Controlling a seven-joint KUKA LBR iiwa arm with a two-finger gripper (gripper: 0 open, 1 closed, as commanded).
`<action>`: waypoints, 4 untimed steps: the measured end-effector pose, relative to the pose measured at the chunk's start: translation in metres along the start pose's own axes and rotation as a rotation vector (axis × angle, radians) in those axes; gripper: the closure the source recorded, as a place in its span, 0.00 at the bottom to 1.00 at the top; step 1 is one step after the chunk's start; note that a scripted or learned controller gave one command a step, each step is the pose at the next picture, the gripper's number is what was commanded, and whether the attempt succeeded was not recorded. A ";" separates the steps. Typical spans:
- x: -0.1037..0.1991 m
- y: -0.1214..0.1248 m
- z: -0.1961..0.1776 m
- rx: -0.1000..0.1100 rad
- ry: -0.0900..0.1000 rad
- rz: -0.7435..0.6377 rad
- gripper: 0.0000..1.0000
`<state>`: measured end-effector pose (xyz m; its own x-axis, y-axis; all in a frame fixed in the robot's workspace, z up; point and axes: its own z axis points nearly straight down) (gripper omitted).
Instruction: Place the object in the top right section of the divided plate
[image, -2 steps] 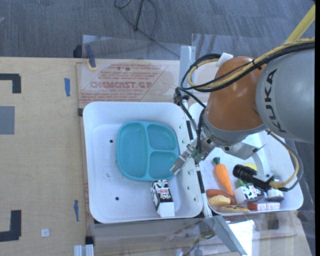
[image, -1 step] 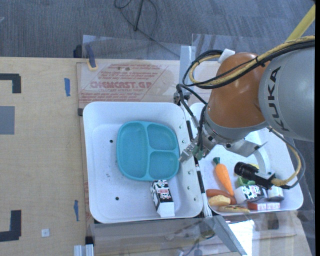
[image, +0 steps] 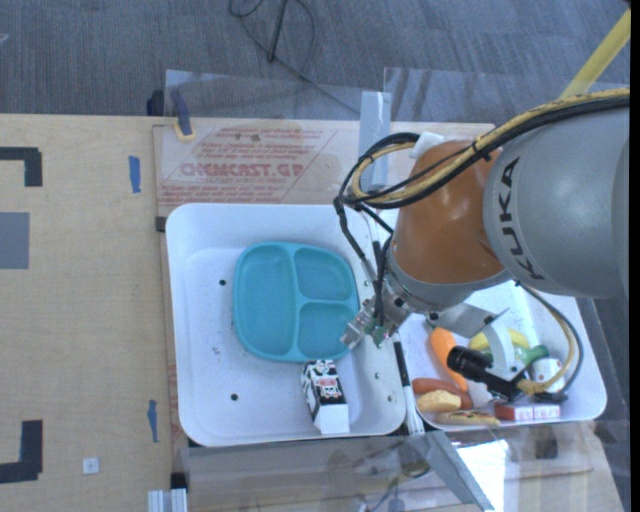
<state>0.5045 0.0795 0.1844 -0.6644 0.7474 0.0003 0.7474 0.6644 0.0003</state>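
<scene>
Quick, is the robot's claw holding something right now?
Gripper: at the right edge of the blue divided plate; whether it is open, closed or holding anything cannot be told.

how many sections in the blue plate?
3. On the divided plate in the left bin: one long section along its left side, one at top right, one at bottom right. The gripper hides a little of the right rim.
</scene>
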 end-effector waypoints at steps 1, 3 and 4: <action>0.000 0.000 0.000 0.000 0.000 0.001 0.00; 0.057 0.018 -0.080 0.000 -0.001 -0.050 0.00; 0.065 0.055 -0.101 -0.003 -0.003 -0.124 0.00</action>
<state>0.5018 0.1646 0.2851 -0.7518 0.6594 -0.0030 0.6594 0.7518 0.0035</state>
